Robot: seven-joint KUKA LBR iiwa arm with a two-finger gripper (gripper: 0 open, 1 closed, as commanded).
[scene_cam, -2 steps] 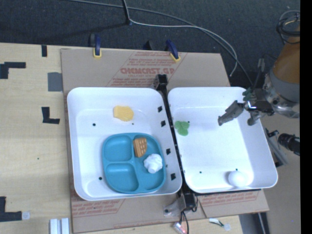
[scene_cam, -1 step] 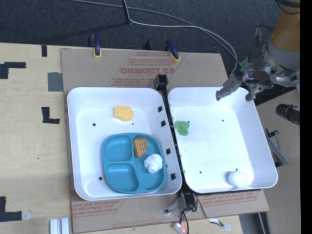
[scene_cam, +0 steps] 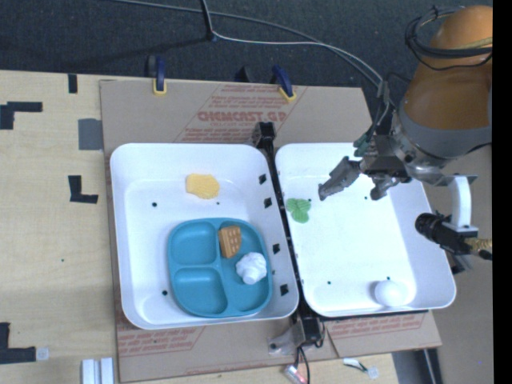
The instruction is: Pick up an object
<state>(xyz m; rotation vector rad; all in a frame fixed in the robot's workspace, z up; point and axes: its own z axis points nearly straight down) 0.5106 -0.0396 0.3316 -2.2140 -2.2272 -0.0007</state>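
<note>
We are viewing the bench from above, with the arm (scene_cam: 448, 78) reaching in over the right bin (scene_cam: 416, 238). The gripper (scene_cam: 352, 184) is hanging above the far half of that bin, its two dark fingers standing apart with nothing between them; one fingertip (scene_cam: 328, 189) is pointing toward the divider between the bins.

We are taking the small green object (scene_cam: 299, 210) as the likeliest target. It is lying on the right bin's floor, close against the bin's left wall and about midway along it. From the open jaws it is lying toward the divider and slightly toward the bin's near edge, near the leading fingertip but not touching it. It is a compact clump, and we cannot tell any long axis.

A white ball (scene_cam: 391, 293) is resting by the right bin's near edge, well apart from the gripper. In the left bin (scene_cam: 128, 214), a yellow piece (scene_cam: 203, 186) is lying beyond a blue divided tray (scene_cam: 192, 290) holding a waffle-like piece (scene_cam: 230, 241) and a white lump (scene_cam: 251, 267).

We are judging that the coming move calls for a short shift toward the divider, then a descent.
</note>
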